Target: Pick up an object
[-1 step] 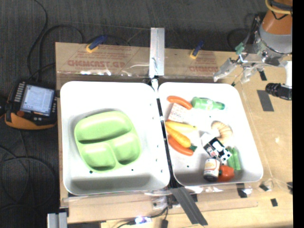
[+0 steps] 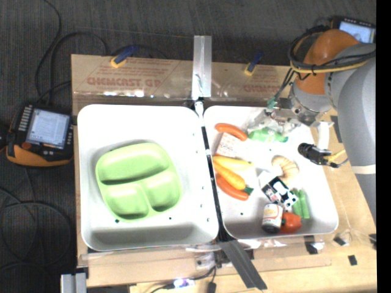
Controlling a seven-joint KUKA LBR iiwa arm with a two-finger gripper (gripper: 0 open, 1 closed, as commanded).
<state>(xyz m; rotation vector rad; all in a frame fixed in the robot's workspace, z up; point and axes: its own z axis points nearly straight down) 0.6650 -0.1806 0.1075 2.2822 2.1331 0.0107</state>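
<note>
Because the task only asks for one object lifted out, the bench seems laid out as a source and a spare: the left bin (image 2: 91, 163) fills the left half of the frame and bears a green divided tray (image 2: 139, 179), lying flat and apart from everything else, while the right bin (image 2: 327, 191) in the right half carries the clutter to pick from. From the right edge the grey arm (image 2: 357, 102) leans in over that bin's upper right corner, its orange band at the top right of the frame, which puts the gripper (image 2: 278, 119) above the far end of the pile; whether its fingers are spread or closed I cannot tell, and nothing can be made out between them. Just below it lies a green toy (image 2: 267, 135), probably the nearest candidate. Left of that sits an orange sausage-like piece (image 2: 230, 130), then a yellow and orange bunch (image 2: 231, 173) against the bin's left wall. Toward the lower right a small bottle (image 2: 272, 217) rests beside a red piece (image 2: 291, 222), crowded enough to make a clean grasp harder.
</note>
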